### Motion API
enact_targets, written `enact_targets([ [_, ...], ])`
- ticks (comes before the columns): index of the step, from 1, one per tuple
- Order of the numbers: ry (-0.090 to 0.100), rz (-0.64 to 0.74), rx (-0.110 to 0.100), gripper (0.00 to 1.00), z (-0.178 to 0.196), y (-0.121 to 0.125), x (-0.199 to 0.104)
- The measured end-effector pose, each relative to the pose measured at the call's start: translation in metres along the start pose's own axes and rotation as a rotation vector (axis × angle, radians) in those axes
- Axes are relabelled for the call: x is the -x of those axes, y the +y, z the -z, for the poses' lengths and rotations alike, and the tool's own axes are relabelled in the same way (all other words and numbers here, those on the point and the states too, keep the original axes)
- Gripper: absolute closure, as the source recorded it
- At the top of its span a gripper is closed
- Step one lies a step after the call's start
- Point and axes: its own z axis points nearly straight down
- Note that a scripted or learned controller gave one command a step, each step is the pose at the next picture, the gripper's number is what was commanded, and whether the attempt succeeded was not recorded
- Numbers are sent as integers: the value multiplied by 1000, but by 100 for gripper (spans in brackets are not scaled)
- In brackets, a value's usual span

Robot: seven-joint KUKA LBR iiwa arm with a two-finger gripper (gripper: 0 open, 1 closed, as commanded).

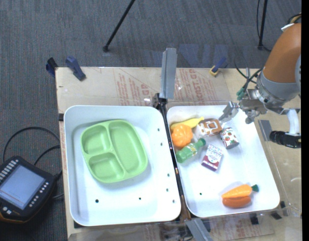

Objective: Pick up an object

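The right bin (260,164) holds a pile of toy food at its far left: an orange pumpkin-like fruit (181,135), a yellow banana (187,123), a green bottle (189,151), a brown-and-white packet (209,127), a small can (229,138) and a maroon carton (212,157). An orange carrot (238,195) lies near the bin's front right corner. My gripper (239,111) hangs over the bin's far edge, just right of the packet and above the can. Its fingers are spread, with nothing between them.
The left bin (74,185) carries a green three-compartment plate (114,150). A grey upright post (169,77) stands behind the divider between the bins. A teach pendant (18,189) lies on the floor at the left. Blue clamps (74,67) hold the board's far edge.
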Motion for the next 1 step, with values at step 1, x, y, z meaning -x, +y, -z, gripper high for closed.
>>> enact_targets([
  [1, -2, 346, 2, 0, 96, -58, -49],
])
